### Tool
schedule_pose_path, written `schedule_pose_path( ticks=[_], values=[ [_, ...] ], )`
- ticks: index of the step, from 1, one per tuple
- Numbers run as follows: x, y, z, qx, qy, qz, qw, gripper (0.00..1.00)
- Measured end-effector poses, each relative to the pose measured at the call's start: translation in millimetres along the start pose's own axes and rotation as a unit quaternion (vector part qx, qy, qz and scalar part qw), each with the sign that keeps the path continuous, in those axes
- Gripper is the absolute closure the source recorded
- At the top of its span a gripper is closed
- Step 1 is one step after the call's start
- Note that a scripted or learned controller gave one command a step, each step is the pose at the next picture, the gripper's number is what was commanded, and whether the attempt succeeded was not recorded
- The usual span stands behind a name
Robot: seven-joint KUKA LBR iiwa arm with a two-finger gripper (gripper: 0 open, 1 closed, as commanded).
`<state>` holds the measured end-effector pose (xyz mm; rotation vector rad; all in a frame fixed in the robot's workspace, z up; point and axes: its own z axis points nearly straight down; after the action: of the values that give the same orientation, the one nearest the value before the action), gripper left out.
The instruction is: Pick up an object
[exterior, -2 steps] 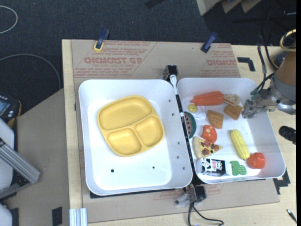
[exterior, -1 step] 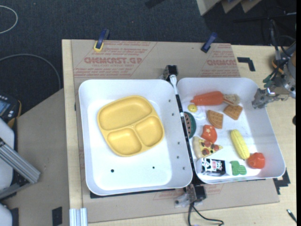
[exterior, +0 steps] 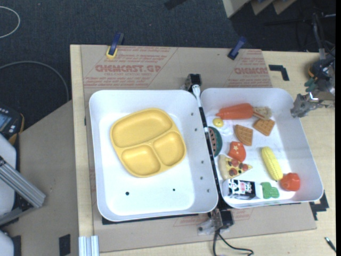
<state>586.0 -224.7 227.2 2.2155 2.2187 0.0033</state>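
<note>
Our pincer (exterior: 302, 106) hovered at the right bin's (exterior: 306, 143) far rim, grip state untellable, the toys such as the corn (exterior: 272, 163) crowded below-left, so we risked snagging two.

Both white bins (exterior: 101, 143) looked like smooth plastic with a soft sheen. The yellow divided plate (exterior: 147, 142) was glossy plastic. The toy corn cob (exterior: 272, 163) and tomato (exterior: 290, 182) looked like matt plastic. The bench top (exterior: 160, 65) was matt brown printed paper.
</note>
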Motion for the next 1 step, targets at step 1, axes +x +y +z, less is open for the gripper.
schedule_pose_path(
  ticks=[1],
  values=[
    [43.3, -16.7, -2.6, 0.004, 0.003, -0.001, 1.0000, 1.00]
  ],
)
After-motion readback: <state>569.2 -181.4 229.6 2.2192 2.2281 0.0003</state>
